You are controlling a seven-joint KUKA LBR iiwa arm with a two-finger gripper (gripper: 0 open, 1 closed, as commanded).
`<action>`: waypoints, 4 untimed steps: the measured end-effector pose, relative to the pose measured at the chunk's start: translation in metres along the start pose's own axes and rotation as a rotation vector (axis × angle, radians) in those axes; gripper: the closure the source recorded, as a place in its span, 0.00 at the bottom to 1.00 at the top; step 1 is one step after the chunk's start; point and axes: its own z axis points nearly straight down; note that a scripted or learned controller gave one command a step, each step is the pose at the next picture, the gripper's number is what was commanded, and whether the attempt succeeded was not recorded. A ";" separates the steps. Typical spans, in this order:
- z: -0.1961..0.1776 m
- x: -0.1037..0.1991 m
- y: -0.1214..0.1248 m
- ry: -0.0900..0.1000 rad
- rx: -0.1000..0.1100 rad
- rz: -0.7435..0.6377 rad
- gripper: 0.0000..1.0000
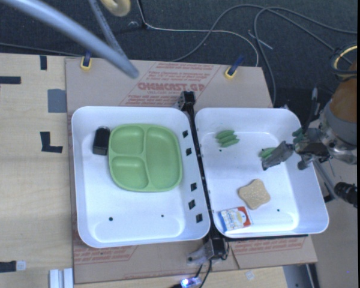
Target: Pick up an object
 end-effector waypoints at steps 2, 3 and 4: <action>0.041 0.003 0.009 -0.002 -0.007 -0.003 0.00; 0.100 0.000 0.000 -0.001 -0.004 -0.002 0.00; 0.144 -0.001 0.002 -0.001 -0.006 -0.003 0.00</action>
